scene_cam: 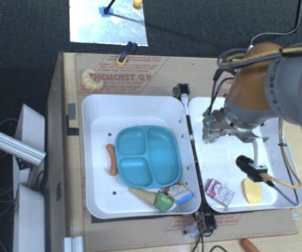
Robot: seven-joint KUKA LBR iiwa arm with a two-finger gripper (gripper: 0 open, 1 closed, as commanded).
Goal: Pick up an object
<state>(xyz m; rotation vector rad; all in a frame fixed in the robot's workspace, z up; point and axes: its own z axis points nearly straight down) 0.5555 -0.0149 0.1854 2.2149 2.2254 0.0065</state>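
Note:
My gripper (212, 132) hangs over the upper left part of the right bin (229, 161), close to the wall it shares with the left bin. Nothing shows beneath or in it. A red and white packet (220, 192) lies near the right bin's front edge, well below the gripper. A pale yellow block (252, 191) rests to the right of the packet. The grey arm with its orange band (256, 83) covers the bin's upper right.
The left bin (98, 114) holds a blue divided plate (147, 156), an orange sausage (111, 159) to its left, and a cone, a green piece (163, 202) and a blue-white packet (181, 193) along the front. A black cable end (248, 167) hangs by the yellow block.

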